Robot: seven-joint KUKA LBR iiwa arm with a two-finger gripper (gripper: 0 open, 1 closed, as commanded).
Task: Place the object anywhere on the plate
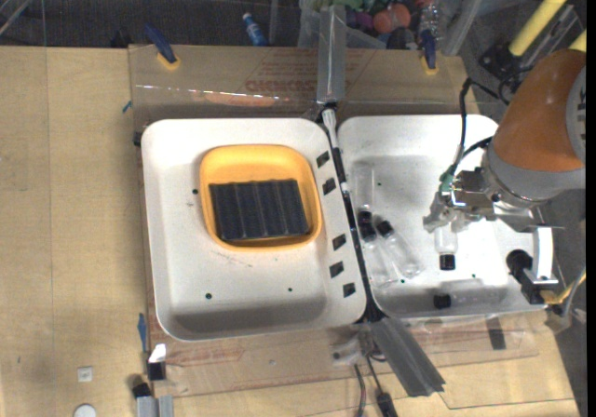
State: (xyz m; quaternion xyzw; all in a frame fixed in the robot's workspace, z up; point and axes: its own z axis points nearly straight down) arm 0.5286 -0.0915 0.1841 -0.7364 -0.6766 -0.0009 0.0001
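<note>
I read the gripper (448, 223) as hanging over the middle of the right-hand shallow white bin (410, 141), a little toward its right edge, under the grey arm with the orange band (549, 127). Whether it is spread or closed I cannot tell from this slant, and I see nothing that I could call gripped. The dark ribbed rectangular slab (259, 208) lies flat on the yellow square plate with rounded corners (216, 164), which sits in the left-hand shallow white bin (168, 220), nearer its far edge than its near one. The slab looks wholly inside the plate's rim, its long side running parallel to the bin's far edge. So I judge the placing done, and the step in hand is to leave it undisturbed. To do that well I would keep the arm on its own side of the divider (337, 210) between the bins and lift straight up before any sideways travel. Low over the right bin floor it could snag the small black pieces (376, 223) and the clear plastic scrap (402, 262) lying toward that bin's left edge.
</note>
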